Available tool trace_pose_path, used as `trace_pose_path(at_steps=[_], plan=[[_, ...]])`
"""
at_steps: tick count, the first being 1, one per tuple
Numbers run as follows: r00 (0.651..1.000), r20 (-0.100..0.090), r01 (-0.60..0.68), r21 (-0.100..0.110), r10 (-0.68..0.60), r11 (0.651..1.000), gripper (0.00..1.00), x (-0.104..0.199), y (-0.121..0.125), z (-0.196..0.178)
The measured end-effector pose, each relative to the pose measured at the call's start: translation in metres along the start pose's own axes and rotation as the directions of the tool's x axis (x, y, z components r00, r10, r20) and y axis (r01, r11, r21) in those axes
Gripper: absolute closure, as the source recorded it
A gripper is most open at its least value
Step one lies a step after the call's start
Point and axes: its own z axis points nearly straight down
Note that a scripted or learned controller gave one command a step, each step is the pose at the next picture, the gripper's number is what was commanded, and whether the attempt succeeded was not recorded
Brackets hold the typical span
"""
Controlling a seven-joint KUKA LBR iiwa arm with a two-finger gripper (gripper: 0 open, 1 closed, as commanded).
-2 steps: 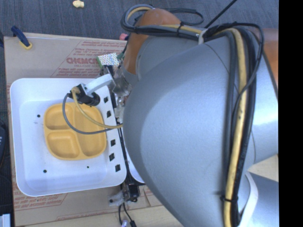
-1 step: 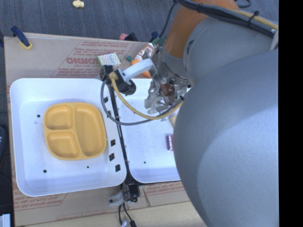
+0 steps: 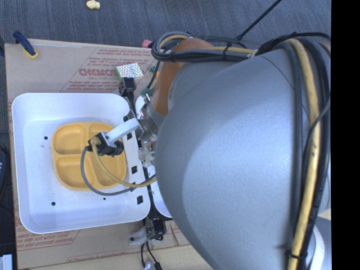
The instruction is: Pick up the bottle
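The grey arm (image 3: pixel 242 151), with its orange band (image 3: pixel 169 89) above the wrist, covers most of the right half of the camera view. Its wrist end and my gripper (image 3: pixel 145 135) sit over the right rim of the left white bin (image 3: pixel 34 207), at the seam between the two bins. The arm's bulk hides almost all of the right bin (image 3: pixel 161 208); a small white sliver of it shows below the wrist. A yellow divided plate (image 3: pixel 70 153) lies flat in the middle of the left bin, just left of the gripper.
Both bins rest on printed cardboard (image 3: pixel 67 66). A blue clamp (image 3: pixel 25 44) sits at the cardboard's far left corner, and a small checkered tag (image 3: pixel 129 71) lies behind the left bin. A yellow scrap (image 3: pixel 93 4) lies on the grey carpet beyond.
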Motion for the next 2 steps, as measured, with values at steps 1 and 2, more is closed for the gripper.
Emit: trace_pose_path(at_steps=[1, 2], plan=[[0.999, -0.004, 0.054, -0.004, -0.054, 0.999, 1.00, 0.014, -0.005, -0.134], [0.999, 0.000, 0.051, -0.001, -0.051, 0.999, 1.00, 0.004, -0.041, -0.011]])
